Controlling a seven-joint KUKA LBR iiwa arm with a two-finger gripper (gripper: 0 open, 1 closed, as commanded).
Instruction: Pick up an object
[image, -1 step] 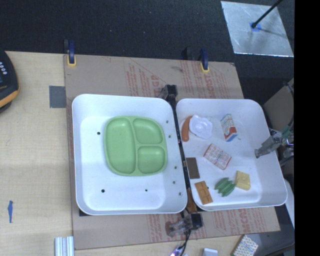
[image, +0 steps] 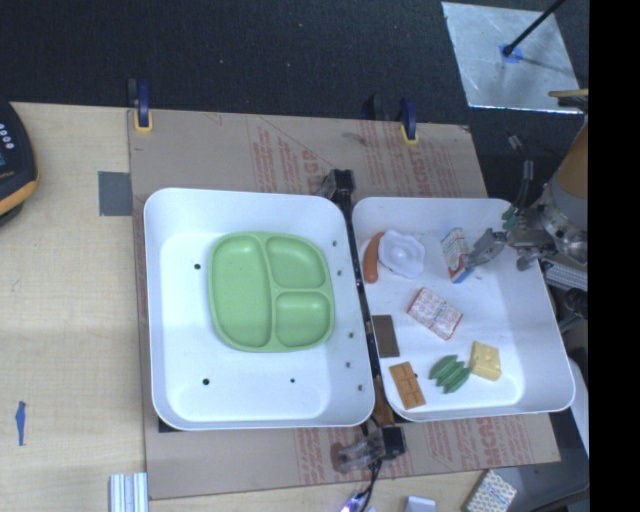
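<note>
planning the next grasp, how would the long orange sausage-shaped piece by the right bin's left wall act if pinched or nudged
The long orange sausage-shaped piece looks rounded and smooth, so it would probably roll sideways or slip from a pinch across its width. It looks like a small toy, likely light and fairly stiff. It lies close to the right white bin's left wall, beside a clear white cup-like piece, which could crowd the fingers.

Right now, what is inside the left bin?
The left bin holds one green plate with three compartments, lying flat, nothing on it. A few dark dots mark the floor. Whatever lies under the plate is covered.
</note>
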